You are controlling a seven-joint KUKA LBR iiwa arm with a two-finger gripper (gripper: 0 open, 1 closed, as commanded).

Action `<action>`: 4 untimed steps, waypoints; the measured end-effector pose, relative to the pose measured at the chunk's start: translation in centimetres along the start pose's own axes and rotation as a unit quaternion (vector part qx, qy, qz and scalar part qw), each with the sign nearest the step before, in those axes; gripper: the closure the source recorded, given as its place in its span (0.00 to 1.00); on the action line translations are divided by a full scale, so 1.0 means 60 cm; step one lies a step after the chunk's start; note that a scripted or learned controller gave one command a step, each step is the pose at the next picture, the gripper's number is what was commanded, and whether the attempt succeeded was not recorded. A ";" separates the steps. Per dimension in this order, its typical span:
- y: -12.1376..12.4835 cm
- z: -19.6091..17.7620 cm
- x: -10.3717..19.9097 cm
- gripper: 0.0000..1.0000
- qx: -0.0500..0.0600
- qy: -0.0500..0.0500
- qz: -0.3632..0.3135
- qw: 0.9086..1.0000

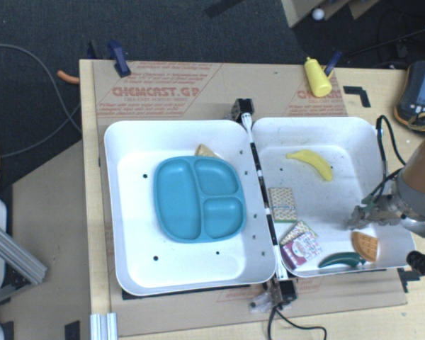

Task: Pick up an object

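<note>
Green-handled tool (342,262) at near edge of right bin (319,127), beside orange waffle-like piece (366,246). Colourful packet (302,244) lies near divider, patterned square card (282,203) just behind it. Banana (312,163) farther back, well apart from others. Gripper (363,217) hangs low at bin's right side, just above waffle piece; jaw state cannot be told, nothing visibly between them. Left bin (127,154) holds blue divided plate (198,197), tan scrap (205,150) peeking behind it. Yellow bottle (316,77) on bench beyond bins.
</note>
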State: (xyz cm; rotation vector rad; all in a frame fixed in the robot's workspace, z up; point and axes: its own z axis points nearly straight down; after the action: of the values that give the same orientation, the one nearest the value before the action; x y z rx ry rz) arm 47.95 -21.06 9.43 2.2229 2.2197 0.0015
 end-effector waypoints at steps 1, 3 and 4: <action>0.089 -0.139 0.115 1.00 -0.001 0.000 -0.002 1.000; 0.216 -0.113 0.154 0.00 0.000 0.000 -0.002 1.000; 0.251 0.018 0.087 0.00 0.001 -0.001 -0.001 1.000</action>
State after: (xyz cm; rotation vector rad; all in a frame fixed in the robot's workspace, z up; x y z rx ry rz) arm 63.01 -15.88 8.38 2.2222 2.2216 -0.0032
